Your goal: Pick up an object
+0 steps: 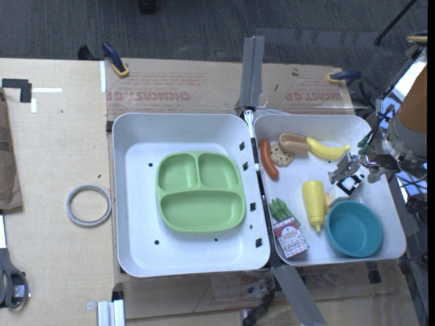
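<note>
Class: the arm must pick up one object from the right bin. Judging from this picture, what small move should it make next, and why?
Probably lower a little and edge left toward the yellow bottle. The gripper hangs over bare bin floor, between the banana and the blue bowl, with nothing between its fingers; the bottle lies close by.

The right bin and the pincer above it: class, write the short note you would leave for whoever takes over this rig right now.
Pincer: above the right bin near its right wall, nothing visibly held; finger state unclear.
Right bin holds: banana, hot dog bun, cookie, sausage, yellow bottle, blue bowl, green vegetable, small red packet.
Left bin holds a green divided plate.
Done: nothing picked yet.
Left: choose an object, probably the bottle or bowl nearest the pincer, descend, grasp and lift.
</note>
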Available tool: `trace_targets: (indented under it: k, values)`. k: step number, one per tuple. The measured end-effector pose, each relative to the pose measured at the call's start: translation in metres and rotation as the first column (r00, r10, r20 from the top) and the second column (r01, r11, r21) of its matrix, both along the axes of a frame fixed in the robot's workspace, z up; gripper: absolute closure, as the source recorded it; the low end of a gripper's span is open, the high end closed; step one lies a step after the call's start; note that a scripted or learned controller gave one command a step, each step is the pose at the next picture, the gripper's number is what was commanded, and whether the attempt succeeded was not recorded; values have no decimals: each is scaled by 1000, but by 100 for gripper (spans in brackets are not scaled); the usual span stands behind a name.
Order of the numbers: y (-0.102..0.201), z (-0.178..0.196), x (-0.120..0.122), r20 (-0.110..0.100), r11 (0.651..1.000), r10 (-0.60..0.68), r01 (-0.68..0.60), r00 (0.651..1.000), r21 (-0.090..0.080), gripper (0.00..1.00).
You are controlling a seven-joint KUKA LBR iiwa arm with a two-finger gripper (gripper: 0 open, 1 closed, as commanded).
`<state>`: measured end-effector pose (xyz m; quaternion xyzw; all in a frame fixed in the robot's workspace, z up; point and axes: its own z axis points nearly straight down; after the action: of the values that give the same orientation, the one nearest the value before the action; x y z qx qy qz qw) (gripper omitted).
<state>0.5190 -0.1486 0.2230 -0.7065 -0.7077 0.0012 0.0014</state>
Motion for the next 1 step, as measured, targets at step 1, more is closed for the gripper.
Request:
trace_targets:
  k: [1]
  values:
    - [9,-107,7,32,988,154,-153,988,-16,0]
